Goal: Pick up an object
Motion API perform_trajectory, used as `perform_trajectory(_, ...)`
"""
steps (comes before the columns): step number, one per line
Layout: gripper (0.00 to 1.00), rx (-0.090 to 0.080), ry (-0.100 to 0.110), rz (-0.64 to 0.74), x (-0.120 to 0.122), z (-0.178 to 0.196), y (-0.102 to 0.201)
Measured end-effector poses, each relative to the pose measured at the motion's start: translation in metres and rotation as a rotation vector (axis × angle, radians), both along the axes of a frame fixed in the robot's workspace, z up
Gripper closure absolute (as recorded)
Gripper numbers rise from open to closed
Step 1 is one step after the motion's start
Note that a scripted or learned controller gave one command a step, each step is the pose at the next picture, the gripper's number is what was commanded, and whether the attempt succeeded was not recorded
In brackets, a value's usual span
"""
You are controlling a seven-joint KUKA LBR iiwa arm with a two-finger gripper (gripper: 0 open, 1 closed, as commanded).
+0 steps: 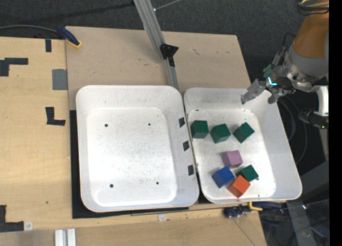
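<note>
The right bin holds several small cubes. Three dark green cubes sit in a row: one at the left, one in the middle, one at the right. Nearer the front lie a purple cube, a blue cube, another green cube and an orange cube. My gripper hangs over the bin's back right corner, above and to the right of the green row. Its fingers are open with nothing between them.
The left bin lies beside the right one, sharing a middle rim. A slanted metal pole ends at a black clamp by the bins' back edge. Cables hang off the bench at the right.
</note>
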State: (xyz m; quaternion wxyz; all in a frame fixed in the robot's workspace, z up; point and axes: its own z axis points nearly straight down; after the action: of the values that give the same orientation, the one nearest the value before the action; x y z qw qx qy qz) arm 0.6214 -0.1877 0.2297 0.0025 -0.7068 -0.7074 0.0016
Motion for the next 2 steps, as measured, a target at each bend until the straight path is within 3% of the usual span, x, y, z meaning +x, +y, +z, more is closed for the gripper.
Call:
perform_trajectory(1, 0.0, -0.002, -0.004, 0.001, 0.001, 0.003, 0.0)
perform_trajectory(2, 0.0, -0.002, -0.001, 0.001, 0.0, -0.041, -0.002)
